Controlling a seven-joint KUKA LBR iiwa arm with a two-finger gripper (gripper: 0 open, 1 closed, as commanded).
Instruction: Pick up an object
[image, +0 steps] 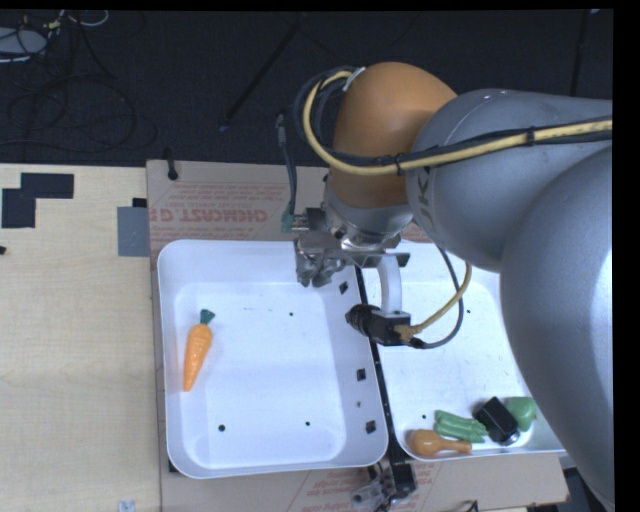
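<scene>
Down in the left bin (250, 455), well below and left of the gripper (318, 268), lies the toy carrot (196, 352). Its long axis runs nearly upright in the view, green top toward the far wall, tip tilted slightly left. Whether the gripper is apart or closed I cannot tell; the wrist hides it. Green pieces (462, 426), a black block (497, 419) and an orange piece (436, 443) crowd the right bin's (440, 375) near corner, partly overlapping.

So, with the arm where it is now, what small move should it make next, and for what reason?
Probably it should move the gripper left and toward the camera, over the toy carrot. The gripper is at the far right of the left bin, well away from the carrot. The carrot lies alone near that bin's left wall, so it seems the easiest object to pick.
</scene>
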